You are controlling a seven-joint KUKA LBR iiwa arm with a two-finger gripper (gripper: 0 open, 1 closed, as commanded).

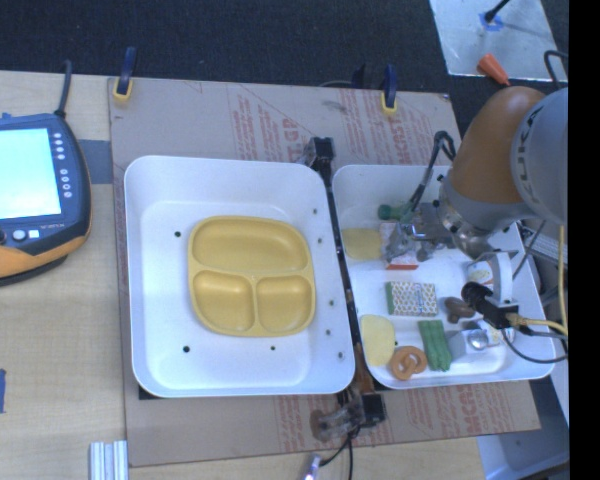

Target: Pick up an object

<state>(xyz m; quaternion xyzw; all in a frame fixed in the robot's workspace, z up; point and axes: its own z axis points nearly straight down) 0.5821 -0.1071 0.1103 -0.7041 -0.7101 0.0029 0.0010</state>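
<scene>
1. The bench carried a brown board, held at its far edge by two blue-and-yellow clamps, most likely so the bins could not slide under the arm's pushes. Faint red print ran across the board, too washed out to read.
2. The left bin held a yellow divided tray at its middle, three compartments, all bare; it looked like a drop-off place.
3. The arm leaned in from the right over the far part of the right bin, its orange band uppermost.
4. A teach pendant lay at the far left on the bench, screen lit but blank white, no text legible.
5. The gripper hung low over the right bin's far half, just above a small red piece. I could not tell how it was set, nor whether it held anything.
6. The candidates for picking all lay in the right bin: a pale yellow square at the left wall, a speckled block at the middle, a yellow wedge, a green bar and a brown ring along the near edge, the ring touching the wedge.
7. A small green item lay farther back, beside the gripper. No labels showed on any piece.
</scene>
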